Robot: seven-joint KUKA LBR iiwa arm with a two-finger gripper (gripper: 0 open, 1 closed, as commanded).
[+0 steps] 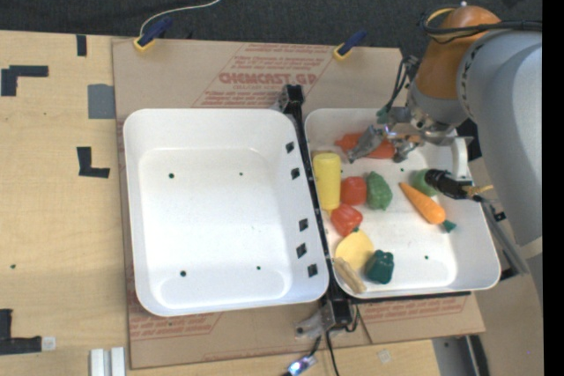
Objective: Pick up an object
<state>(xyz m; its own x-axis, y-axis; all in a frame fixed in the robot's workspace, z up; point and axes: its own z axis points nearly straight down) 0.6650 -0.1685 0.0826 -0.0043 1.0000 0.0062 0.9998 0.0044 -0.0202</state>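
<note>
Red piece (363,143) lies at upper left of the right bin (476,277), amid the toy food heaped there for picking, with the end effector (374,139) low over it, grasp state cannot tell, left bin (141,189) beside on the surface (53,216).

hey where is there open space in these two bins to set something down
The left bin has a bare white floor from wall to wall. In the right bin, one small patch lies near the front right corner, between the dark green toy and the carrot. Its middle and back are crowded with toys, under the gripper.
</note>
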